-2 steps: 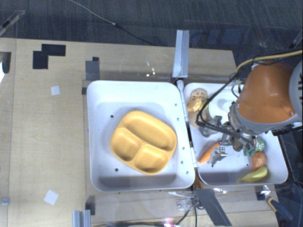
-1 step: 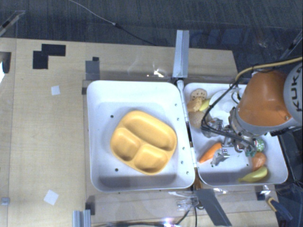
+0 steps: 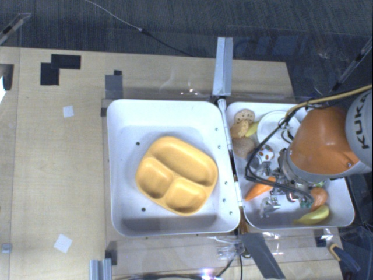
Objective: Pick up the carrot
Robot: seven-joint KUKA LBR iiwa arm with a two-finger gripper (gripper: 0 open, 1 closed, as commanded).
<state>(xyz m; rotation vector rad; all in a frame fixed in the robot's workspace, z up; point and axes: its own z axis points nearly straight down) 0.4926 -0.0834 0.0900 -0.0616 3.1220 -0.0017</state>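
The wooden surface (image 3: pixel 52 174) is pale on the left side, with black square marks near its far left corner and two small pale tags lying flat on it. Next comes the left bin (image 3: pixel 122 214), a shallow white tray with rounded corners. In it lies a yellow divided plate (image 3: pixel 176 174) with three hollows, sitting tilted near the middle, apart from the bin walls. A grey metal post (image 3: pixel 223 66) stands at the far edge, where the two bins meet.

The right bin (image 3: pixel 344 212) holds several small things crowded together. At its far left corner is a cookie (image 3: pixel 244 119) with dark chips, and just beside it a white round dish (image 3: pixel 271 126), partly hidden by the arm. The carrot (image 3: pixel 257 191) lies in the near half of this bin, its orange tip pointing left toward the wall between the bins, its other end hidden under the wrist. A banana (image 3: pixel 312 216) lies near the front wall, with an orange-red piece of food just above it.

The arm (image 3: pixel 323 142) reaches in from the right, its orange band over the bin's middle. The fingers (image 3: pixel 278 198) hang low over the bin floor, just beside the carrot. Whether they are apart or together I cannot tell; cables and wrist parts cover them.
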